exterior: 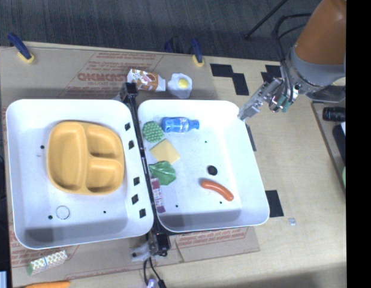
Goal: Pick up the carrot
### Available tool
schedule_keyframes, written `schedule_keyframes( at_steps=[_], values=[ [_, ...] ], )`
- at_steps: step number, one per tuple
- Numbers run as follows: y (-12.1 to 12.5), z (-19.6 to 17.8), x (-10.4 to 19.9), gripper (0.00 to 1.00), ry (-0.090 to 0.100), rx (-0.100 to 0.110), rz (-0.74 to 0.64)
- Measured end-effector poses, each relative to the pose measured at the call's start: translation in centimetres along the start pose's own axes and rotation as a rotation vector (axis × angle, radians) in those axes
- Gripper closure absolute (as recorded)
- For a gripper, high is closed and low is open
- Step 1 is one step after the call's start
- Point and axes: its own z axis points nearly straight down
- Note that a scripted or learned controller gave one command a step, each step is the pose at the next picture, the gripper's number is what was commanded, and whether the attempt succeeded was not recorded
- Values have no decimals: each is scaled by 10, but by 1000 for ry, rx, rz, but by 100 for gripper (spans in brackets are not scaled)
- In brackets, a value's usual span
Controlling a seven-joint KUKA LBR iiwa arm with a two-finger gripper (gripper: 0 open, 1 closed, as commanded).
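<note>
The carrot (217,189), a short orange-red stick, lies flat in the right white bin (248,179) near its front right corner. My gripper (250,108) hangs over the bin's back right corner, tilted down and to the left. It is well apart from the carrot, up and to the right of it. Nothing shows in the gripper.
The right bin also holds a blue bottle (179,125), a green knobbly piece (152,131), a yellow wedge (165,152), a green leafy piece (162,173) and a small black disc (211,171). A yellow divided tray (86,156) sits in the left bin (23,179). A small carton (143,80) and a fried-egg toy (180,84) lie behind the bins.
</note>
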Motion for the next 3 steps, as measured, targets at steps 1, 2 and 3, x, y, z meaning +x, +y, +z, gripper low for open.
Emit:
schedule_keyframes(
  at_steps=[1, 2, 3],
  values=[
    [-1, -24, 1, 100, 0, 0, -328],
    [10, -54, -11, 100, 0, -1, -610],
    [-17, -7, 20, 100, 3, -1, -864]
  ],
)
